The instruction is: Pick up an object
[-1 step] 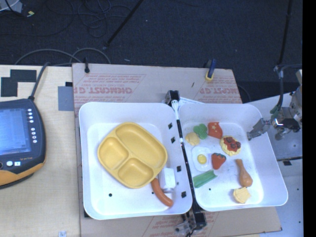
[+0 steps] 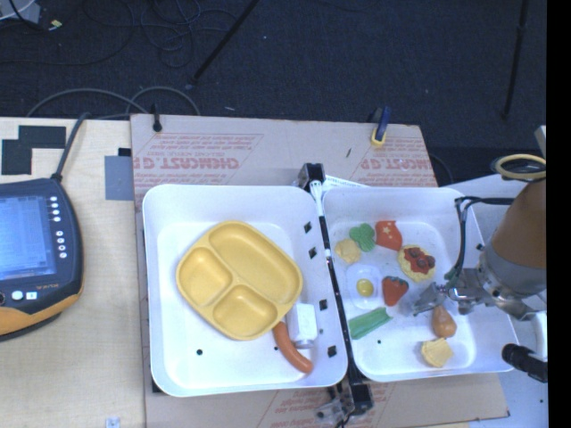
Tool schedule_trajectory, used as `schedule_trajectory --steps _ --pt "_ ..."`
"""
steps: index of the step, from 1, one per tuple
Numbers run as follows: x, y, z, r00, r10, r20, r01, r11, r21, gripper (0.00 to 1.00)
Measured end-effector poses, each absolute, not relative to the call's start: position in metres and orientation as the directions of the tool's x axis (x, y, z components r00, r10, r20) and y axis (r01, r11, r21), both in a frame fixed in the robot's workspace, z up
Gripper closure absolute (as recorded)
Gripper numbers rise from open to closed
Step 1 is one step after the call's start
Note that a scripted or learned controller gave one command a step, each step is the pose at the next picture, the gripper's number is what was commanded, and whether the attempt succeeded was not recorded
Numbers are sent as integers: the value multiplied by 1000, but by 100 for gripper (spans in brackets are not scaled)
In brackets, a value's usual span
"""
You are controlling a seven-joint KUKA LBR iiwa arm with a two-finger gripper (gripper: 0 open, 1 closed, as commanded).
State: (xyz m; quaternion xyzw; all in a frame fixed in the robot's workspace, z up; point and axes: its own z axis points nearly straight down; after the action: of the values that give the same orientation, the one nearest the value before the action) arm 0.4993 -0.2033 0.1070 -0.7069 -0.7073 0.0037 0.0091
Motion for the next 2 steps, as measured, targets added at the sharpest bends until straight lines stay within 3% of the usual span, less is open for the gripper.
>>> schedule_trajectory --steps 1,2 --pt "476 -213 87 -1 1000 2 1000 1 -1 0" --pt "476 -216 98 6 1000 2 1000 -6 -2 100"
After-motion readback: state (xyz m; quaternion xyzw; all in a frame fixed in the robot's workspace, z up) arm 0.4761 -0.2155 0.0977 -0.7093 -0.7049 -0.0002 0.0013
